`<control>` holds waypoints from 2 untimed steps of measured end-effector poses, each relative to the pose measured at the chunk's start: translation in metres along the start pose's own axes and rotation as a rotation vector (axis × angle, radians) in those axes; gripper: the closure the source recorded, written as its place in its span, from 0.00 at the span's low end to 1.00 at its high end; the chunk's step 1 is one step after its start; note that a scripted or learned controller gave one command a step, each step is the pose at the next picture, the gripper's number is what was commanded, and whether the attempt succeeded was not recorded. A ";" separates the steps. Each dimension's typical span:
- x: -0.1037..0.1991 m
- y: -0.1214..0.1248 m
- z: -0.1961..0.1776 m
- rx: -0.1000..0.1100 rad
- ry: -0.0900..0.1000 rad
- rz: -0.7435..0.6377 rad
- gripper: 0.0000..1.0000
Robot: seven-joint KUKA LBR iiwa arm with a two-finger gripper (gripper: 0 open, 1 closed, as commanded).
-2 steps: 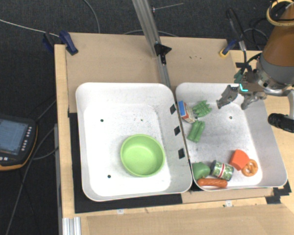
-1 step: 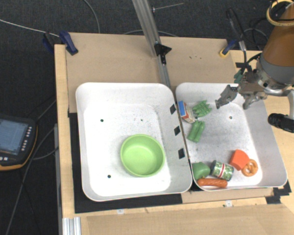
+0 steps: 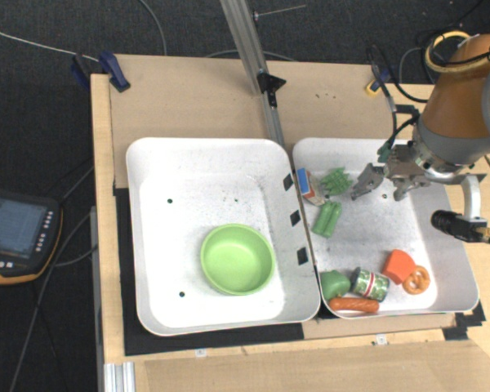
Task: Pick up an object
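On the wooden bench (image 3: 188, 96) we see the claw (image 3: 384, 184) hang above the right bin (image 3: 449, 300), fingers apart and holding nothing, probably lining up the green toys (image 3: 336, 181) just left of it.

I saw a green leafy piece (image 3: 336, 180) just left of my pincer (image 3: 381, 184), a green cylinder (image 3: 327, 219) below it, and an orange block (image 3: 398, 265), pretzel (image 3: 417, 279), can (image 3: 367, 285) well below.
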State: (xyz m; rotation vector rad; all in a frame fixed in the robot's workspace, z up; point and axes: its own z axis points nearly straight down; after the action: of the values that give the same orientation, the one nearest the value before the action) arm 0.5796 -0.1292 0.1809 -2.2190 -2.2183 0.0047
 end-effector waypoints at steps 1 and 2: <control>0.008 0.001 0.059 0.000 0.000 -0.001 0.00; 0.009 0.002 0.085 -0.006 0.000 -0.001 0.00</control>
State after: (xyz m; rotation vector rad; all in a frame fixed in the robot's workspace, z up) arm 0.5812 -0.1204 0.0958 -2.2208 -2.2227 -0.0018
